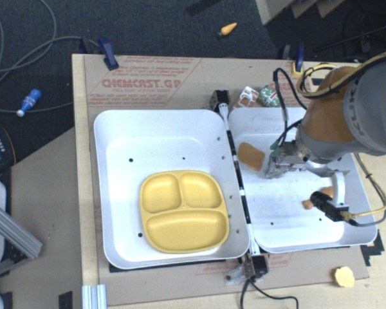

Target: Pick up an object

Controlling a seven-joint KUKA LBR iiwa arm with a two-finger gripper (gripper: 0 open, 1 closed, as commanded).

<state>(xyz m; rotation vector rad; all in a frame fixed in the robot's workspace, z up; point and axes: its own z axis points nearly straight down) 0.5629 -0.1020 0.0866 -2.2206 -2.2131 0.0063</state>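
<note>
My gripper point(275, 167) hangs low over the left part of the right bin point(289, 234), pointing down at the bin floor. A flat brown piece like a slice of bread point(249, 155) lies just left of it, close to the fingers but apart from them as far as I can see. A small orange bit point(307, 204) lies on the bin floor to the lower right. An orange stick point(339, 188) shows beside the wrist.
The left bin point(116, 140) holds a yellow divided plate point(182, 210). Small colourful packets point(258, 96) lie on the bench behind the right bin. A yellow chunk point(344, 276) rests on the bench at the front right. The arm covers the right bin's far right corner.
</note>
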